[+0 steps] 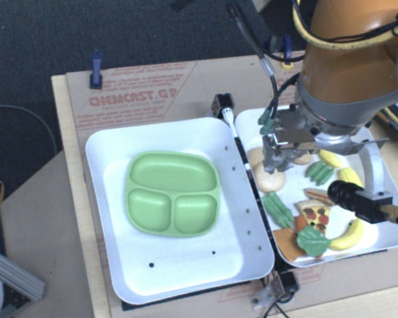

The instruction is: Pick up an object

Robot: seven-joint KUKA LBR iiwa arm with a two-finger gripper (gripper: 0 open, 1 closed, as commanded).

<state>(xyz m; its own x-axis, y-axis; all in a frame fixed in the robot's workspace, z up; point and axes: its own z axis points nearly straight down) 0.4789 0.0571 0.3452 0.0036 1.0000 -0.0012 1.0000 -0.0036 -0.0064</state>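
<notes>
— While the grey arm with its orange band [350, 62] reaches in from the right, where do the jaws sit?

— Low over the left part of the right-hand shallow white bin [395, 238], close to the wall beside the left-hand shallow white bin [124, 252]. A cream-coloured rounded toy piece [269, 180] lies directly under them, touching them or just below; I cannot say which.

— Clenched on it, or released?

— I cannot tell; the wrist body covers them from this slant.

— What lies around that cream piece?

— Just below it is a long green toy pod [278, 209]. To the right of the pod is a toy pizza slice [315, 215], with a dark green toy leaf [313, 240] under that. The leaf overlaps a flat orange-brown piece [287, 245]. A yellow toy banana [349, 235] curves along the near edge. Near the wrist are a second yellow banana [330, 158] and a small green ridged piece [319, 171], side by side.

— And the other bin?

— It holds a pale green plastic plate with three compartments [172, 193], lying flat near the middle.

— What are the bins on?

— A brown cardboard sheet with red print [132, 91], spread over the surface [52, 232].
</notes>
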